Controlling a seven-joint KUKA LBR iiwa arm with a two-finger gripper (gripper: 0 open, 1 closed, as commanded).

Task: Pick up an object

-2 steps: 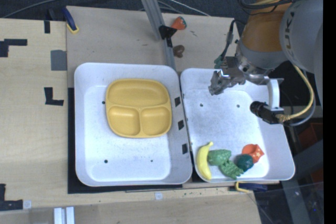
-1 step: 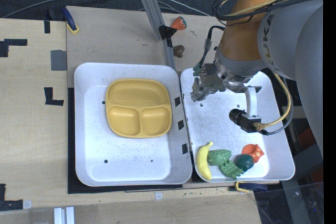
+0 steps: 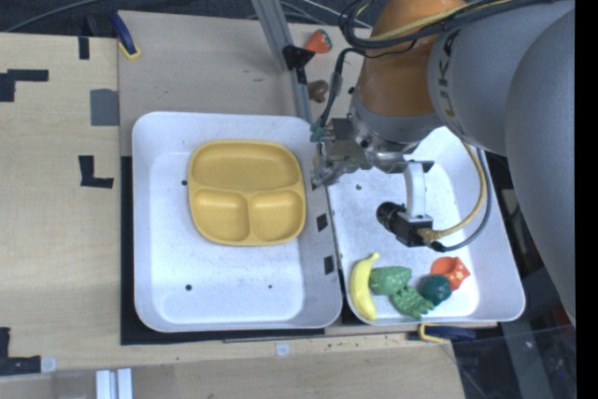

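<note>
The gripper (image 3: 324,156) hangs over the ridge where the left bin (image 3: 146,201) meets the right bin (image 3: 503,287). Whether it is clenched or released I cannot tell from here. The loose things huddle in the right bin's near corner, apart from the gripper: a banana (image 3: 363,287), green toys (image 3: 392,279), a teal ball (image 3: 434,289) and an orange toy (image 3: 449,269). A yellow divided plate (image 3: 248,192) lies in the left bin, just beside the gripper.

You have a yellow banana (image 3: 363,288), a green toy (image 3: 392,278) and an orange piece (image 3: 450,270) clustered lower right; a yellow divided plate (image 3: 248,192) lies flat centre-left.
</note>
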